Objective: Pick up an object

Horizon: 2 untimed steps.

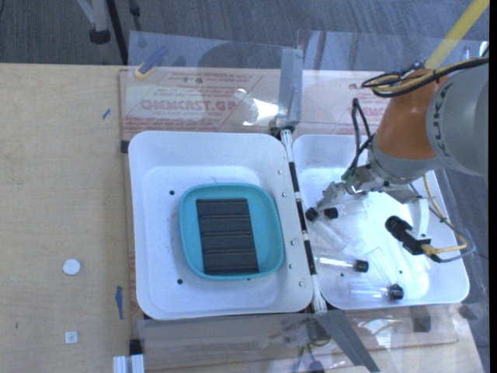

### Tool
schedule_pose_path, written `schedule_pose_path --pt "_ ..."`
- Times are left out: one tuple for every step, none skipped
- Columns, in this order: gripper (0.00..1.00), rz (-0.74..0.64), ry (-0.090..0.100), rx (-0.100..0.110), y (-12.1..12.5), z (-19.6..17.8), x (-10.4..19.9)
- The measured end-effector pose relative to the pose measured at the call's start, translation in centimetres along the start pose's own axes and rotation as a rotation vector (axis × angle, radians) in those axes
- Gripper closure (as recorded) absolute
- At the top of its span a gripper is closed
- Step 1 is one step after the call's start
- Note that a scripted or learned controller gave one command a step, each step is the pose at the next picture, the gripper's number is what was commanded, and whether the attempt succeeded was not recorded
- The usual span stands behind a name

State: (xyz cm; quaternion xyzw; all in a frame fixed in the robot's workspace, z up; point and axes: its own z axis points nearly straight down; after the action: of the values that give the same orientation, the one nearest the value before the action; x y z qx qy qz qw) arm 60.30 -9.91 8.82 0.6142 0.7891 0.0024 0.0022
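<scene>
The gripper [335,196] sits low in the right bin [446,290], right of centre in the frame; its opening cannot be told. Clear black-capped tubes [342,263] lie just below it. A teal tray [231,229] fills the left bin [147,208].

Arm shell [474,115]: I see smooth grey casing, rounded, with dark lettering along its edge.
Band [408,127]: orange and glossy, sitting above the wrist, farther from the fingers than the flange.
Cables [400,80]: black and yellow leads loop over the band; a black one drops toward the fingers.
Gripper [335,200]: small, metallic grey with black parts; details blurred.
</scene>
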Motion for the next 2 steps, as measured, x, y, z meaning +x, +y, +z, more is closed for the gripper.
schedule_pose_path --pt "0.00 -0.020 0.000 0.001 -5.6 0.0 0.1" --pt "0.00 -0.068 -0.001 0.003 -2.0 -1.4 0.1"
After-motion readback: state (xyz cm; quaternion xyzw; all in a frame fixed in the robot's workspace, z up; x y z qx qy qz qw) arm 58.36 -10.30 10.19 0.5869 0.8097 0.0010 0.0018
